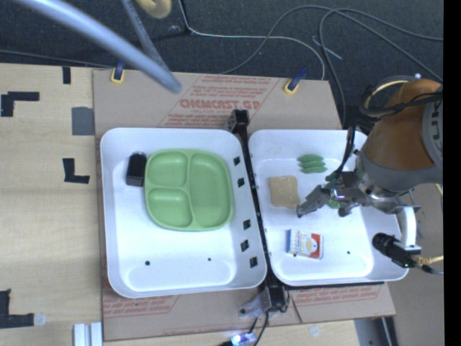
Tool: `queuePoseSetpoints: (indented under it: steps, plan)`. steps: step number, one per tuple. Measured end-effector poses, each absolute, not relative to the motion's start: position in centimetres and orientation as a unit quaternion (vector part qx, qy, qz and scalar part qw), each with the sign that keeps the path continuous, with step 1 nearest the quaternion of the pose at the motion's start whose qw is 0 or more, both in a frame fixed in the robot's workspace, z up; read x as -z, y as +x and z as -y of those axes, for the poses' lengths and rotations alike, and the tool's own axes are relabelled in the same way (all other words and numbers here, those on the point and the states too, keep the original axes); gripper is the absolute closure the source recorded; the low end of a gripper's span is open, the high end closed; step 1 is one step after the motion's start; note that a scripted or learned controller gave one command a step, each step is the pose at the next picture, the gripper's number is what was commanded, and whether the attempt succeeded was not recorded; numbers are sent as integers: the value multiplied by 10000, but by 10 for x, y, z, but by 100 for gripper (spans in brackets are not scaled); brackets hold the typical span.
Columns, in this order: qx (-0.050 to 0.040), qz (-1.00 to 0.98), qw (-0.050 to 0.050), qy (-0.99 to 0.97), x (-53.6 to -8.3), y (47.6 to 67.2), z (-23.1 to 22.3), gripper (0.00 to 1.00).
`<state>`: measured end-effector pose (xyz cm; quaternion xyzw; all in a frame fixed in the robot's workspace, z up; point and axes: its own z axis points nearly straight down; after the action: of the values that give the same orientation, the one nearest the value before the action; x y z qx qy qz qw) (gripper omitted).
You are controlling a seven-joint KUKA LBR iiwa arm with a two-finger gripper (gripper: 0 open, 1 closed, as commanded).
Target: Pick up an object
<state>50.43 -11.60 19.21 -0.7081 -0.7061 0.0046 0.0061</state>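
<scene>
In the right bin (338, 269) lie a tan sponge-like block (283, 190), a small green pea pod (311, 163) and a white carton with red and blue print (305, 244). My gripper (315, 202) reaches in from the right and hangs just right of the tan block's lower corner, above the carton. Its dark fingers (308, 206) point left toward the block and nothing shows between them. The left bin (122, 265) holds a green divided plate (190, 189) and a small black object (136, 169) beside the plate's left edge.
A black clip divider (248, 193) runs between the two bins. The arm's orange band and grey body (400, 146) hang over the right bin's right side. Cables (288, 27) trail across the dark surface behind the cardboard underlay.
</scene>
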Motion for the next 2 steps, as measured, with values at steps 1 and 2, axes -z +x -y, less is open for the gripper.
queuePoseSetpoints:
  steps: [1, 2]
  plan:
    - [-7, 7074, 11, -7068, -198, 507, 116, 0]
    - [-20, 7072, 25, -7070, -154, 503, 116, 0]
